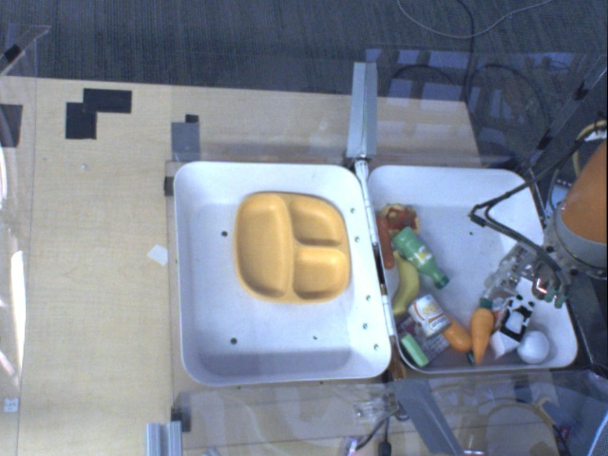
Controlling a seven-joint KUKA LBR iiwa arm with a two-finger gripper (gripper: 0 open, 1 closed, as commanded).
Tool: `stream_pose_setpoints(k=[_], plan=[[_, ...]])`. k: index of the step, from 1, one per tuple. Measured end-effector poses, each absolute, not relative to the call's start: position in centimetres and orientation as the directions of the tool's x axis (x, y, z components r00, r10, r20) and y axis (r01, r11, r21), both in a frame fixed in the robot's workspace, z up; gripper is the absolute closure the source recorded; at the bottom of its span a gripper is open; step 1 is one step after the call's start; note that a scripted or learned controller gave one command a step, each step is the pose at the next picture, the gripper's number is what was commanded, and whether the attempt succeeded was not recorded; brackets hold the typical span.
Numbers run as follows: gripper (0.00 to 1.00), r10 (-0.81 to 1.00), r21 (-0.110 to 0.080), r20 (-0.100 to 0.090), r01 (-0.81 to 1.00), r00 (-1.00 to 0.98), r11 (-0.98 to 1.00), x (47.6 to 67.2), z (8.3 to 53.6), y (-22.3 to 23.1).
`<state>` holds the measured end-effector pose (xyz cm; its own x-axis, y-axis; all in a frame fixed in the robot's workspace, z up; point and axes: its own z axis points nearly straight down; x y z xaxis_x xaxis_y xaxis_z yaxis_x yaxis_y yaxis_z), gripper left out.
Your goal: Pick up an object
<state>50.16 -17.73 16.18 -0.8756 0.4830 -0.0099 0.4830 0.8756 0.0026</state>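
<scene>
The gripper [518, 288] hangs low in the right bin [456, 183], just above the carrot [482, 329] and the white ball [532, 347], and I cannot tell how it is set or if it has anything. The toys are all packed in the front of that bin, with the green bottle [418, 255] and banana [407, 288] close by, so it could bump one or slip off. The left bin [204, 283] has a yellow tray [290, 245], both sit on a light wood table [85, 283], and past it lies a dark floor [190, 27] with a loose cable [446, 12].
</scene>
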Motion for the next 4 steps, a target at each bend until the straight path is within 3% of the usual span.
stream_pose_setpoints(k=[1,2,3,4], plan=[[1.0,0.429,0.002,-0.009,0.429,-0.903,0.903,53.1,12.4,-20.2],[0.0,0.43,0.002,-0.009,0.43,-0.903,0.903,53.1,12.4,-20.2],[0.0,0.22,0.001,-0.021,0.22,-0.975,0.975,52.4,9.2,-12.2],[1.0,0.223,0.003,-0.027,0.223,-0.974,0.975,52.7,10.4,-12.1]])
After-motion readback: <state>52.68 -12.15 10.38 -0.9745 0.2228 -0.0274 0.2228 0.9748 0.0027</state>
